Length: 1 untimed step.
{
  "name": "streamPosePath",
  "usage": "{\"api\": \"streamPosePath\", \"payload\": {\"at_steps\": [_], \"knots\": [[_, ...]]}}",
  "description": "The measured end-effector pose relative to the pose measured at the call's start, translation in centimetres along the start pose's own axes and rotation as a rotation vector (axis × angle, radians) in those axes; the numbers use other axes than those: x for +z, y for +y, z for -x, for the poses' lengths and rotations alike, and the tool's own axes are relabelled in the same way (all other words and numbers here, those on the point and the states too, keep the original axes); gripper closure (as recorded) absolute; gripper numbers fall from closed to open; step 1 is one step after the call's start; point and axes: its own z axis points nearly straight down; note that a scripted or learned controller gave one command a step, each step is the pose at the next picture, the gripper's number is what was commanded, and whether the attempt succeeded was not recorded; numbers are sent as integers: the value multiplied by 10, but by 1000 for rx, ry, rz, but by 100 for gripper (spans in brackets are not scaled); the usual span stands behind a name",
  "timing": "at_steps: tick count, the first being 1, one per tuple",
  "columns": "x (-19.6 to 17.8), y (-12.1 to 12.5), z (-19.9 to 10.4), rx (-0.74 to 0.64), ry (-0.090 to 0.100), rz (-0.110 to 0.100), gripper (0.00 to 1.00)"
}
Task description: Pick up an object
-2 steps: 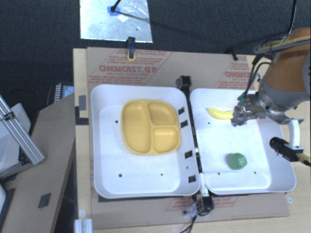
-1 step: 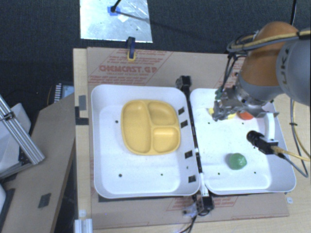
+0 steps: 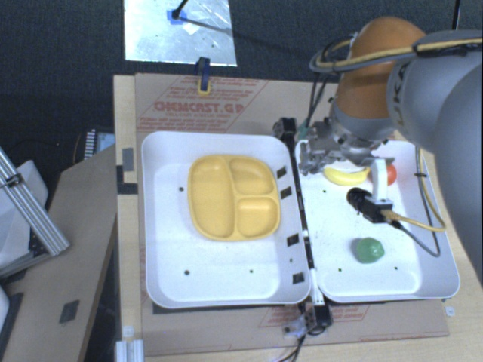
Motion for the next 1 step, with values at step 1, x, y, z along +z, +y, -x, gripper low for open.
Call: {"api": "streamPosePath", "payload": {"at_steps": [1], "knots": [[-11, 14, -53, 1, 0, 0, 100]]}}
